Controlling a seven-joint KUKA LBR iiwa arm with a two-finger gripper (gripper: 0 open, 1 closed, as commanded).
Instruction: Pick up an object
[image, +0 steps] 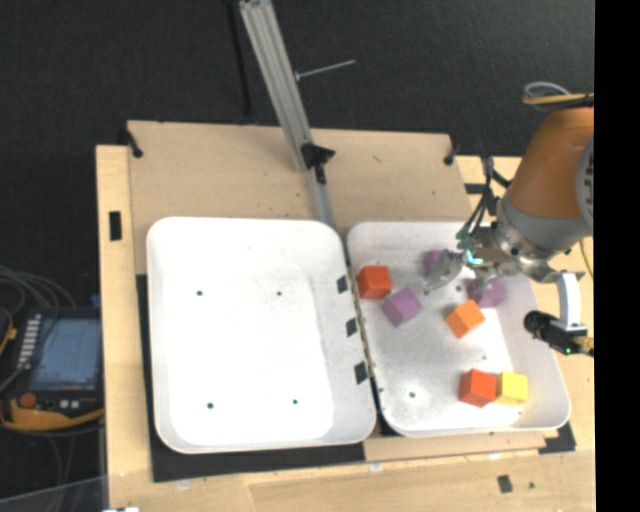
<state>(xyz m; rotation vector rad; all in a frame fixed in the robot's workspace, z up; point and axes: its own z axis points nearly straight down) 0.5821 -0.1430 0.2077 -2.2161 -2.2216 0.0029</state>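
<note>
Camera view from above has me looking down on the pale wooden desk (420, 475), and nearest its front edge, in the right-hand shallow white bin (440, 425), I see a red-orange block (479, 387) touching a small yellow cube (514, 387). Farther back lies an orange cube (464, 319), then a lilac purple block (401, 306) just beside a second red-orange cube (374, 281) close to the bin's inner wall. Two more purple pieces, one (490, 292) right of the wrist and one (436, 262) behind it, sit near the jaws (462, 262) of the grey arm with its orange band (550, 170). The jaws hover low over the bin's rear half, among the purple pieces; I cannot tell how far apart they stand, and I see nothing between them.

My judgement: I should commit to one isolated piece, likely the purple one just below the wrist or the orange cube, centre squarely over it, and descend straight. The paired red-orange and yellow blocks look harder to separate.

For room, the middle of the right bin is open, while the rear rim and the divider are close. The left-hand white bin (250, 330) offers wide free floor.
</note>
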